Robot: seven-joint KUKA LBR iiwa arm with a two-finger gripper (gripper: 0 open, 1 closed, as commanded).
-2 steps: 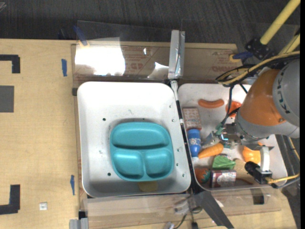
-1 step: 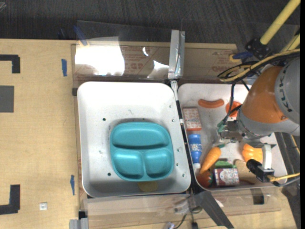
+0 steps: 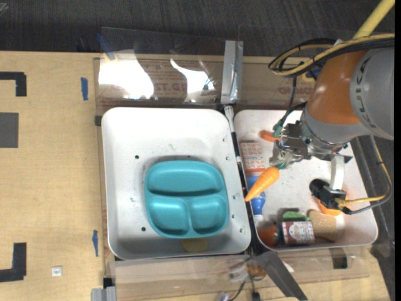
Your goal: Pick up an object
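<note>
An orange toy carrot hangs slantwise over the left side of the right bin, its tip reaching the rim between the two bins. Its green top sits between the fingers of my gripper, which is shut on it. The grey arm with its orange band comes in from the upper right above the bin.
A teal divided plate lies in the left bin. In the right bin are a small labelled box, a blue item under the carrot, a small orange piece, a red labelled bottle and a tan item.
</note>
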